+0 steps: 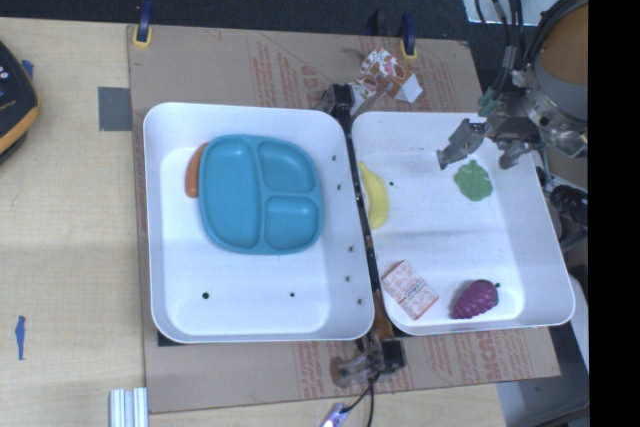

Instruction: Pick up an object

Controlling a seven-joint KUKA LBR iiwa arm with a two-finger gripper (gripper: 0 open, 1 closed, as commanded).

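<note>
The right bin point(520, 245) holds a green leafy toy point(473, 181) near its back right, a yellow banana point(375, 195) against its left wall, a small red-and-white carton point(408, 289) and a purple grape bunch point(474, 299) at the front. My gripper point(485, 150) hovers at the back right of this bin, open, its two dark fingers spread just behind the green toy with nothing between them. In the left bin point(170, 295), a blue divided plate point(262, 193) lies over an orange item point(192, 173) that pokes out at its left edge.
A crumpled wrapper point(385, 75) lies on the cardboard behind the bins. Blue clamps point(407, 25) hold the cardboard's back edge. A yellow-and-black device point(12, 100) sits at the far left of the bench. Cables hang beside the arm at the right.
</note>
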